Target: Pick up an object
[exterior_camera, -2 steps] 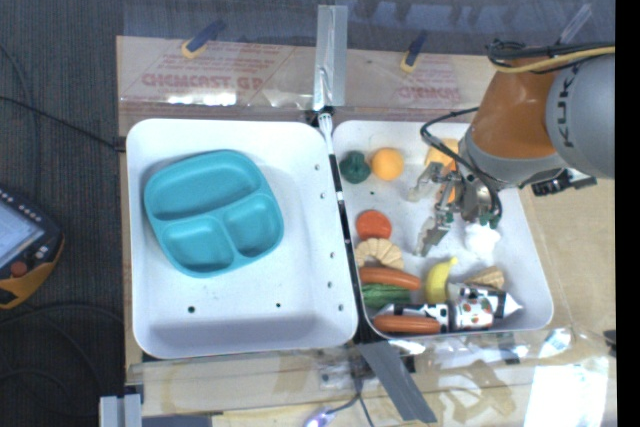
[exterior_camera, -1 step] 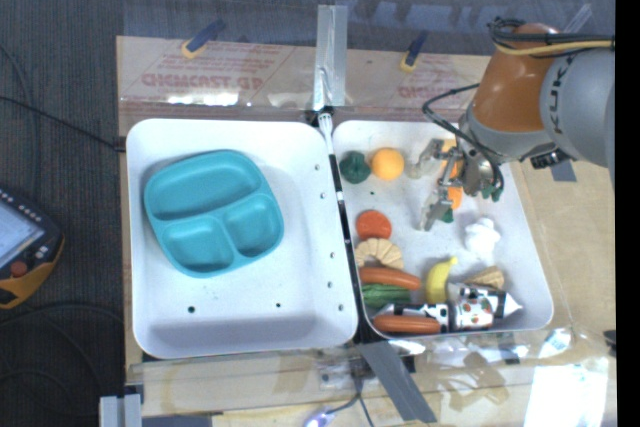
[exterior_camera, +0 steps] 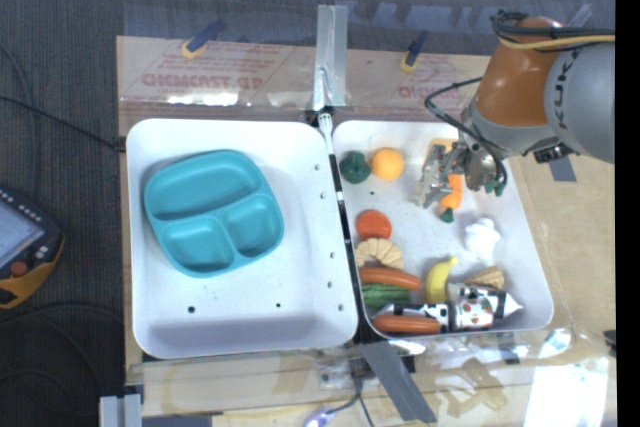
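**Mia:** Dark grey carpet lies all around the tabletop (exterior_camera: pixel 560 205), and two white bins sit side by side on it. What is in them?

**Ben:** The left bin (exterior_camera: pixel 160 315) has a blue tray (exterior_camera: pixel 212 210) with three parts. The right bin (exterior_camera: pixel 530 265) is full of toy food.

**Mia:** Where is the arm?

**Ben:** It comes in from the right. The gripper (exterior_camera: pixel 448 177) is down in the top part of the right bin. A small orange piece (exterior_camera: pixel 452 191) sits right at its tip, maybe a toy carrot.

**Mia:** Is it holding that piece?

**Ben:** I cannot tell. The metal parts are too small and blurry, so I cannot see if the fingers are open or closed, or if the piece is between them.

**Mia:** Which way does the orange piece lie?

**Ben:** Its long side runs up and down in the picture, just under the tip and a bit to the right.

**Mia:** Is there room to move?

**Ben:** Yes, I think so. The orange ball (exterior_camera: pixel 387 163) is near on the left, and a white lump (exterior_camera: pixel 482 236) is near below. The back wall of the bin is close behind. Straight up looks like the free way out. The crowded pile of food is well apart, along the front of the bin
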`<action>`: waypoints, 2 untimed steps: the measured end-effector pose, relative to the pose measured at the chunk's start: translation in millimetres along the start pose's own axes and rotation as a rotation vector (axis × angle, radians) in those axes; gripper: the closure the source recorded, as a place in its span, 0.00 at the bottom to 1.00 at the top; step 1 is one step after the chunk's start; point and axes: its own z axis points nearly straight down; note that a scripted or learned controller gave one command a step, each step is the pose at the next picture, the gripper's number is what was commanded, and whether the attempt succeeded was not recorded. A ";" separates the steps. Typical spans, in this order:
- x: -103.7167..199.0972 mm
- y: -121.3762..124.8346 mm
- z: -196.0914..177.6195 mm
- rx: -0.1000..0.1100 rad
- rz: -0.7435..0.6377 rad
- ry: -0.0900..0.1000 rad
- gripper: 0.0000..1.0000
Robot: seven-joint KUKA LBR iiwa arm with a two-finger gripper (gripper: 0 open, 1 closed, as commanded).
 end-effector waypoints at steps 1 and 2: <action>78.8 65.1 -83.6 -0.002 0.357 0.021 1.00; 1.2 80.2 -166.8 0.001 0.515 0.019 1.00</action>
